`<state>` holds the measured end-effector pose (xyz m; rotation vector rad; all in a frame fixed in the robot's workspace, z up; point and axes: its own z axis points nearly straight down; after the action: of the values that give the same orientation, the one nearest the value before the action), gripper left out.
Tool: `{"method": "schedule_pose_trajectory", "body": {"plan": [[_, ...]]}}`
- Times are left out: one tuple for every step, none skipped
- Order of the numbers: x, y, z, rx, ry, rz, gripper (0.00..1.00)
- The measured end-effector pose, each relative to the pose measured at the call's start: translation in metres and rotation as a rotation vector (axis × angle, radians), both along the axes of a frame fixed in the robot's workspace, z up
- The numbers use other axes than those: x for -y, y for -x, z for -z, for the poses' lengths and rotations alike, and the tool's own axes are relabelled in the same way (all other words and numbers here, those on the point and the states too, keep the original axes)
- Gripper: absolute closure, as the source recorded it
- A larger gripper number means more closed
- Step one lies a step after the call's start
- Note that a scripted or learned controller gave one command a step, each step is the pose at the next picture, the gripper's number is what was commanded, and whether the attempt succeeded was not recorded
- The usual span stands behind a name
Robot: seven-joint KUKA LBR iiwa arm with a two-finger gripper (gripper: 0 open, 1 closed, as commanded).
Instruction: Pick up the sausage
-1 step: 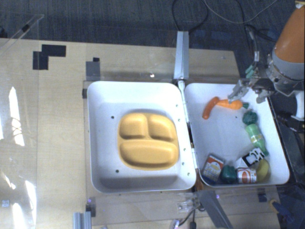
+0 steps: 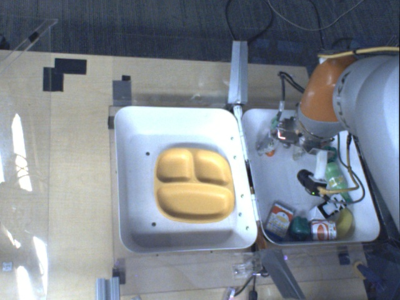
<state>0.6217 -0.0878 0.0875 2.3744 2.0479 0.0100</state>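
Observation:
My gripper (image 2: 270,144) hangs low over the far left part of the right bin (image 2: 282,186), close to the wall between the two bins. The grey arm with its orange band reaches in from the right and hides much of that bin's far right side. At the bin's near edge lie a small can with a red and white label (image 2: 279,220), a teal object (image 2: 300,228), a red and white can (image 2: 323,230) and a yellow-green fruit (image 2: 343,220). A green bottle (image 2: 334,175) lies beside the wrist.
The left bin (image 2: 134,167) holds a yellow divided plate (image 2: 194,183) in its middle. A metal post (image 2: 238,74) stands at the far end of the wall between the bins. Bare white floor shows in the middle of the right bin.

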Motion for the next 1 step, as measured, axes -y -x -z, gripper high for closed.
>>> {"method": "schedule_pose_trajectory", "body": {"plan": [[-0.0014, -0.0023, -0.0124, 0.006, -0.003, 0.000, 1.00]]}}
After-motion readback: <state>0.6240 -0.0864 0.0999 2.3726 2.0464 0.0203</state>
